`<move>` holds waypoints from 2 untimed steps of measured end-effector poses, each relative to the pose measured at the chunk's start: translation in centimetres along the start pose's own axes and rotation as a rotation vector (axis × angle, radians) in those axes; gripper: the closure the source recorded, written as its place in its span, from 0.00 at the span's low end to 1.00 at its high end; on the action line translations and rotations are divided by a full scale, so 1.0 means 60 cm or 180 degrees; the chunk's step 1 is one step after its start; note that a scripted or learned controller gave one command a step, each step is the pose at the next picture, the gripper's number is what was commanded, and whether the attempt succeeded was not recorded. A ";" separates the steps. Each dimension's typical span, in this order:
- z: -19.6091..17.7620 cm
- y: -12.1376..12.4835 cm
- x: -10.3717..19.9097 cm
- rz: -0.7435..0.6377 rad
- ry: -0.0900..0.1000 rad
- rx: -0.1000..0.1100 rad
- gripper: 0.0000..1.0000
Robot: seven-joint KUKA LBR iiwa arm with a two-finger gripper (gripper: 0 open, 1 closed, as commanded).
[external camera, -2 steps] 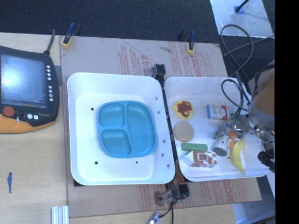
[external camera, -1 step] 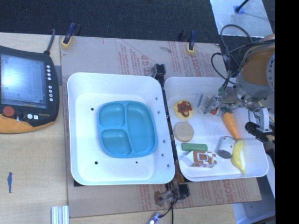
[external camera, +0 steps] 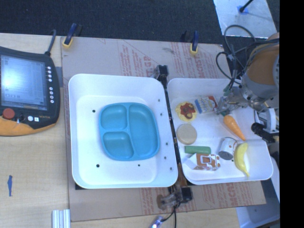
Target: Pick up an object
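The right bin (external camera: 266, 175) holds several objects: a round pizza toy (external camera: 186, 110), a small white packet (external camera: 205, 103), an orange carrot (external camera: 234, 127), a beige disc (external camera: 186, 134), a green bar (external camera: 197, 149), a silver can (external camera: 226, 148), a yellow banana (external camera: 242, 158) and a small printed carton (external camera: 206, 162). My gripper (external camera: 223, 108) reaches in from the right and hangs low over the bin's upper part, just right of the packet and above the carrot's thick end. I see nothing held in it.
The left bin (external camera: 80, 127) carries a blue divided plate (external camera: 129, 130). A teach pendant (external camera: 26, 91) lies at the bench's left edge. Clamps (external camera: 194, 42) hold the cardboard at the back. Cables (external camera: 232, 46) loop behind the arm at the upper right.
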State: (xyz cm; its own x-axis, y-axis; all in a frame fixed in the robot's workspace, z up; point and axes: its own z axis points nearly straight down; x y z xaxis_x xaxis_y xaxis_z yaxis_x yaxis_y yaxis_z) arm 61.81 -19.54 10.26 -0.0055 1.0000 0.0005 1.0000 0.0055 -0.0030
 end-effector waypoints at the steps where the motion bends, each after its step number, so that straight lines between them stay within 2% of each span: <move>1: 0.000 0.000 0.000 -0.0001 0.0000 0.0001 0.00; 2: 0.020 -0.161 0.058 -0.0001 -0.0001 0.0007 0.00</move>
State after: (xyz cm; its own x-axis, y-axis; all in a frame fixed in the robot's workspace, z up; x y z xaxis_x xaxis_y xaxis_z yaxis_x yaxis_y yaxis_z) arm 52.11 -16.10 9.12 -0.0057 1.0000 0.0001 1.0000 0.0057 -0.0053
